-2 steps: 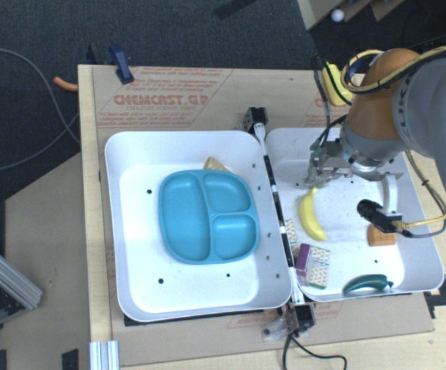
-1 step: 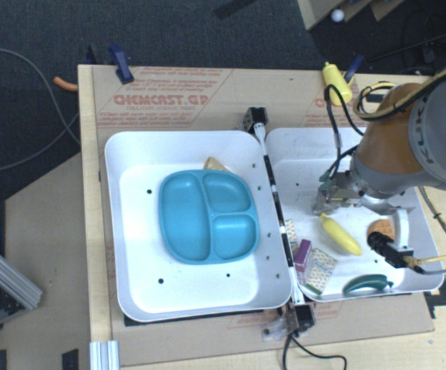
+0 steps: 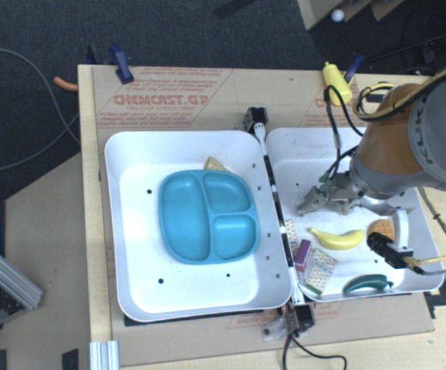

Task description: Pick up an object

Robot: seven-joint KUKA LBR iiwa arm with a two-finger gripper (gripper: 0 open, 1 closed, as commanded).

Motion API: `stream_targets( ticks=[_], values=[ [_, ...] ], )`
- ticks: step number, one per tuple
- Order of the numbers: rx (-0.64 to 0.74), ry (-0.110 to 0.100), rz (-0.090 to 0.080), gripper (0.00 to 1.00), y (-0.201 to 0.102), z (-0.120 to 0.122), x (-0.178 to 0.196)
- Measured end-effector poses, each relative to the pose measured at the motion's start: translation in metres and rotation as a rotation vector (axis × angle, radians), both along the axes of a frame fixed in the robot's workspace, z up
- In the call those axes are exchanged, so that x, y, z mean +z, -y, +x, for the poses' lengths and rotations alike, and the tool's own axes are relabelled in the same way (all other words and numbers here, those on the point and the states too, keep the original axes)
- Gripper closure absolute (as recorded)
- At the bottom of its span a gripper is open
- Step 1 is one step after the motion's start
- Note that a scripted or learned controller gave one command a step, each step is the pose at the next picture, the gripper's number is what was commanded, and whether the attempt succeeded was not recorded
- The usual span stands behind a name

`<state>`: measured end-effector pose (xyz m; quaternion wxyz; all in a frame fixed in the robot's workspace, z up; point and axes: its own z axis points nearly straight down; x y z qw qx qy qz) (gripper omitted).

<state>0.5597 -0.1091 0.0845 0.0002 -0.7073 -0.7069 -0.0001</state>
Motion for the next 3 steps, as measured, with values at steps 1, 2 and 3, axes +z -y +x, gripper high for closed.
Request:
stream_targets(
  ticks=[1, 2, 3],
  values=[
    [0.000, -0.002, 0.001, 0.00, 0.002, -0.055, 0.000],
    [0.000, 0.000, 0.001, 1.00, 0.001, -0.054, 0.009],
    [0.003, 0.002, 0.002, 1.00, -0.090, -0.026, 0.101]
  ],
)
